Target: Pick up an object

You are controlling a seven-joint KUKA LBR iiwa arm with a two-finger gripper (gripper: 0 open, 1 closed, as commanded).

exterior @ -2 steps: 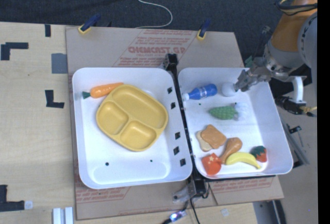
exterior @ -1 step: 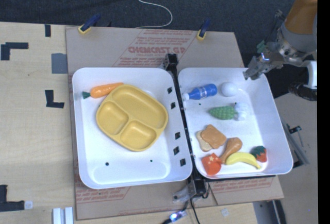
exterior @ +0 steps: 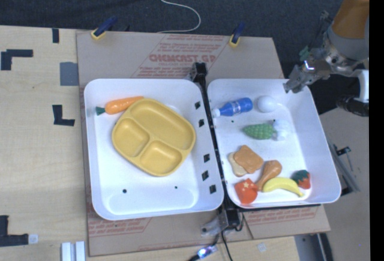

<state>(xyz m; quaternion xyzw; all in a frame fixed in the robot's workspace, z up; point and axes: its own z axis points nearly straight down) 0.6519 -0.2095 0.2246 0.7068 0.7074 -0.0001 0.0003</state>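
camera view — fixed overhead; slanted down; both bins (exterior: 144, 89) in frame — arm (exterior: 351, 20) entering right

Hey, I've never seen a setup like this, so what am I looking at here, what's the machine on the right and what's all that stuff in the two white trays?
This is one camera fixed above a workbench, looking down at a slant. The grey and orange machine at the right is a robot arm; its gripper hangs over the far right corner of the right bin, with nothing visibly held. Its job is to pick up an object.

The left bin holds a yellow divided plate and a toy carrot beside it. The right bin holds toy food: a blue bottle, a white egg, green grapes, bread, a drumstick, a banana and a tomato.
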